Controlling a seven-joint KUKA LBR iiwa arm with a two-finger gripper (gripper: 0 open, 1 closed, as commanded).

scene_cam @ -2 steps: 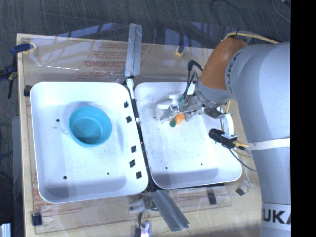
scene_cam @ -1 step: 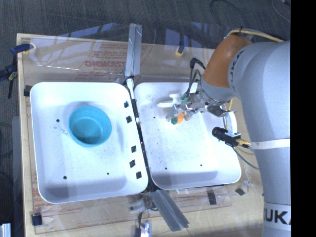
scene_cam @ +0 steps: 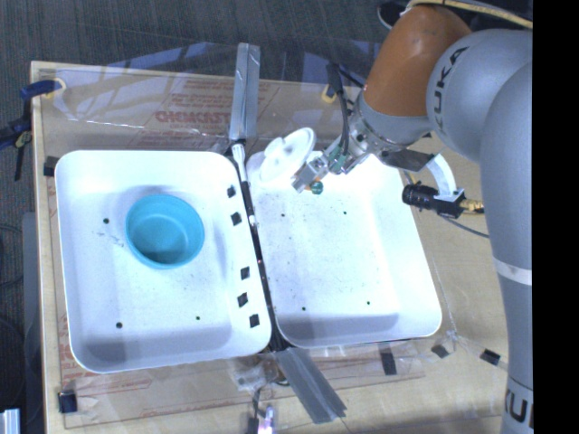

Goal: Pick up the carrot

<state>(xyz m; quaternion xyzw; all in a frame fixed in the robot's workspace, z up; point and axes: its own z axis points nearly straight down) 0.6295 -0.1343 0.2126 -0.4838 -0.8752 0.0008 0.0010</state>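
The grey KUKA arm with its orange band (scene_cam: 452, 70) reaches in from the right over the far side of the right-hand shallow white bin (scene_cam: 398, 306). The left-hand white bin (scene_cam: 90, 333) holds a round blue plastic bowl (scene_cam: 165, 231). A pale white rounded object (scene_cam: 288, 149) sits at the right bin's far left corner, and the gripper (scene_cam: 312, 181) hangs just beside it (spread or pressed together, I cannot tell). Where the carrot lies I cannot tell either. This looks like the searching or approach step. The next move calls for locating the carrot before any descent.
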